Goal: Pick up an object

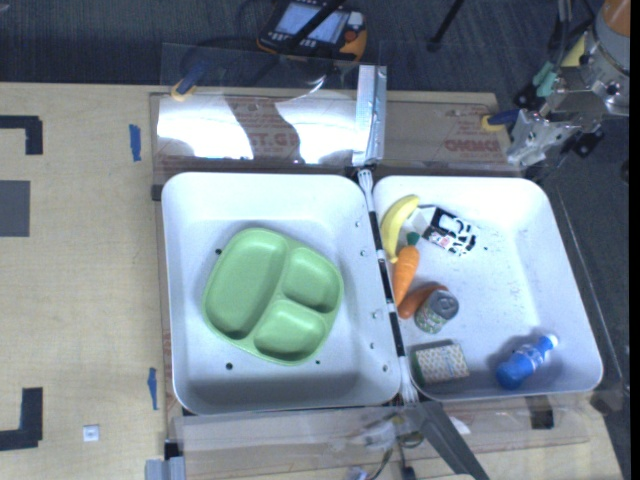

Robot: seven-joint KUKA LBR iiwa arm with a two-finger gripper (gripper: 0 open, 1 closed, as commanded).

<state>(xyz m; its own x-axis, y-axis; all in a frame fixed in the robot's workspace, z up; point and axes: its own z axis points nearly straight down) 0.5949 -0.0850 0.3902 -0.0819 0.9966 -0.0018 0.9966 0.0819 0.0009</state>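
Objects for picking sit in my right-hand shallow white bin (560, 268): a curved yellow banana (397, 218), an orange carrot (405, 273), a small metal can (437, 309) and a blue plastic bottle (523, 360). My gripper (535, 136) hangs beyond that bin's far right corner, well apart from all of them. A green sectioned plastic tray (272, 294) fills the left bin (190, 268).

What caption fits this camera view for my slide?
Arm's hand poised beyond the right bin of mixed objects; green divided plate in the left bin.

Arm (612, 28) cut off by top right corner; fingers unclear
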